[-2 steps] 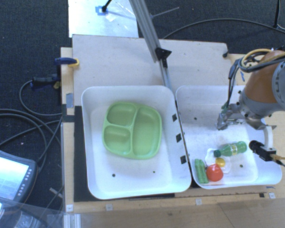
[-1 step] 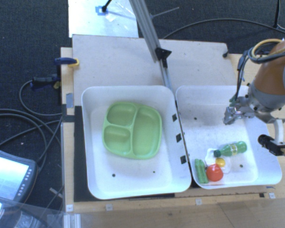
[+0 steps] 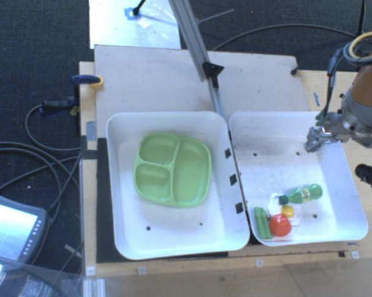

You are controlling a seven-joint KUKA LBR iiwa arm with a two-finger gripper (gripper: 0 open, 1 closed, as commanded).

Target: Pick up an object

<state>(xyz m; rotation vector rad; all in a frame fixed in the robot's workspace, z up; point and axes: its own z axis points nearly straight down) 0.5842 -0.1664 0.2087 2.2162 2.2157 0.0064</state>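
bottle: light, hard, slick plastic, lying flat around 5 o'clock in the right bin; grab mid-body
tomato: round, might roll
gripper: hovering at 1 o'clock, can't tell how wide

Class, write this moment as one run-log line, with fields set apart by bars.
gripper over right bin, far side | bottle, tomato, green pod at near side, ungrasped | green tray in left bin

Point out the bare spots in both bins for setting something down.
Right bin: its far half is bare, between the gripper and the green bottle. Its near-left corner is crowded: bottle, tomato, green vegetable. Left bin: bare strips around the green plate, widest in front.
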